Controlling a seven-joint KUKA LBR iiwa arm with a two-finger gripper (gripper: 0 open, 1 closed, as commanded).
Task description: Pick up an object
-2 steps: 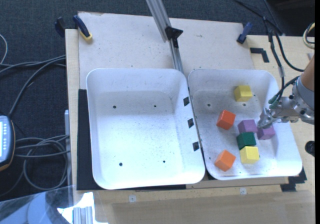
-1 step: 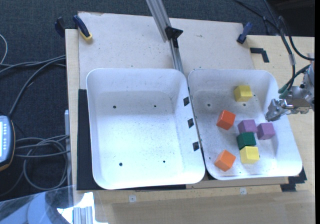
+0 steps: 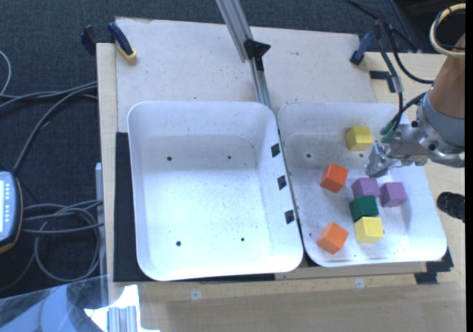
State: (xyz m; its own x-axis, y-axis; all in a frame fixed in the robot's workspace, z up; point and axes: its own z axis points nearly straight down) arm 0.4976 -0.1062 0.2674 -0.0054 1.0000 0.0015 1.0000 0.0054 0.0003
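Gripper (image 3: 375, 166) hangs low over the right bin (image 3: 310, 127), arm coming in from the right edge w/ orange band visible. Fingertips sit just above a purple block (image 3: 364, 188), near touching it; can't tell how far apart the fingers are, and nothing visibly held btwn them. Blocks all in the right bin: yellow block (image 3: 359, 137) up-left of the gripper, orange block (image 3: 334, 177) to its left, second purple block (image 3: 393, 194) just right of the first. Green block (image 3: 363, 207) touches the first purple one from below, w/ another yellow block (image 3: 369, 229) right under that. Second orange block (image 3: 333, 236) lies near the bin's front rim. Left bin (image 3: 148, 131) sits alongside, touching the right one.
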